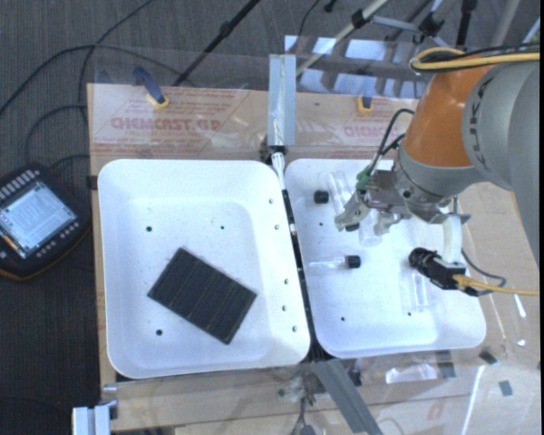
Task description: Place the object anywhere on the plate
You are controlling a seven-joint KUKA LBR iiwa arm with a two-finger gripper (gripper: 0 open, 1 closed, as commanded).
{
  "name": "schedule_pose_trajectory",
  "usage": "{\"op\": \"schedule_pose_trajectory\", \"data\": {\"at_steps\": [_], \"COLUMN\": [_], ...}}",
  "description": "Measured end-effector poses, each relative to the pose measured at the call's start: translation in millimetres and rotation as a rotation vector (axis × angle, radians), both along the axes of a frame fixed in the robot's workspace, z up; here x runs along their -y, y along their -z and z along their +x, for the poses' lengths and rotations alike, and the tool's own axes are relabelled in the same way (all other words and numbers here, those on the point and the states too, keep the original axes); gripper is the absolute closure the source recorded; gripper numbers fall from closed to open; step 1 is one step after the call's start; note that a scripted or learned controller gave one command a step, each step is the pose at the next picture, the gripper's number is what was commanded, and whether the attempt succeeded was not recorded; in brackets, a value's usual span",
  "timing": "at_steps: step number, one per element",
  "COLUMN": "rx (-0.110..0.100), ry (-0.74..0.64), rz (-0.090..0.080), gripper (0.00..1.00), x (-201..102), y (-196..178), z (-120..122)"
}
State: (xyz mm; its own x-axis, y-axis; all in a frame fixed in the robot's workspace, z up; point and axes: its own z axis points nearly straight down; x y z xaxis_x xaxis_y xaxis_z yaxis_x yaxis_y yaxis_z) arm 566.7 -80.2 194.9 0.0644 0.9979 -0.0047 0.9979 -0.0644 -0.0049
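- Closest to the camera is the big grey arm [512, 125] with its orange band [440, 125]. It reaches in from the right, over the right bin [453, 333].
- At the end of the arm is the gripper [364, 223]. It hangs above the back half of the right bin.
- Its two pale fingers [348, 217] are spread apart, and nothing is between them.
- Two little black things lie on the floor of the right bin.
- One, the back piece [321, 197], sits near the bin's back left corner, to the left of the gripper.
- The other, the front piece [352, 262], sits nearer the middle of the bin, just in front of the gripper.
- Neither piece touches the gripper. I cannot tell which of the two is the one to move.
- A dark plate [202, 294] lies flat in the left bin [127, 188], toward the front. It is a rectangle with lines across it, and it is turned at a slant.
- Both little pieces are well apart from the plate, in the other bin.
- The two white bins stand side by side and meet in the middle.
- Under them is a brown board [190, 120] with red letters on it.
- A grey metal post [282, 98] stands at the back, between the bins.
- Left of the bench lies a black control box [27, 216] with a bright screen and a cable.
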Motion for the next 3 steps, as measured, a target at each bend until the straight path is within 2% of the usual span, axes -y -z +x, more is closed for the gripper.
{"op": "schedule_pose_trajectory", "data": {"at_steps": [1,2,3], "rx": [0.001,0.001,0.002], "ry": [-0.147,-0.548,-0.165], "rz": [0.004,0.004,0.001], "gripper": [1.0,1.0,1.0], "x": [-102,-196,-234], "y": [-51,-61,-147], "z": [28,96,102]}}
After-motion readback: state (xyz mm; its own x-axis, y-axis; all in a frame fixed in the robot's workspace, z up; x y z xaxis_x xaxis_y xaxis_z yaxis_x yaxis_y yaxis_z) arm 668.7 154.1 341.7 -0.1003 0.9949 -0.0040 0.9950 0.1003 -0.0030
